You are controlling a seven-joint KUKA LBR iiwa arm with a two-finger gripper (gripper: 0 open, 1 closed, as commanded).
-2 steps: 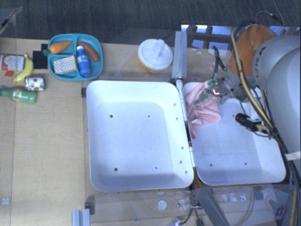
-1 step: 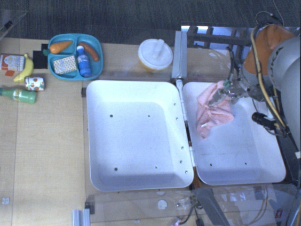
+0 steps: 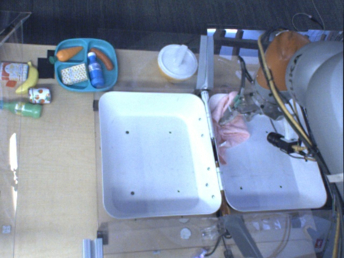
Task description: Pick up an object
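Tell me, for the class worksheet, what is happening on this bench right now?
A grey robot arm reaches in from the right over the right-hand white bin. Its gripper is down at a crumpled pink cloth lying against that bin's left wall. Whether the cloth is gripped cannot be told. The left bin sits alongside. Off to the left, a blue tray of toy food stands on the bench.

A blue divided plastic tray (image 3: 110, 55) of toy food sits beside a round white lidded container (image 3: 178, 62); a yellow toy banana (image 3: 29, 78), small printed can (image 3: 40, 95) and green bottle (image 3: 22, 109) lie at the left.
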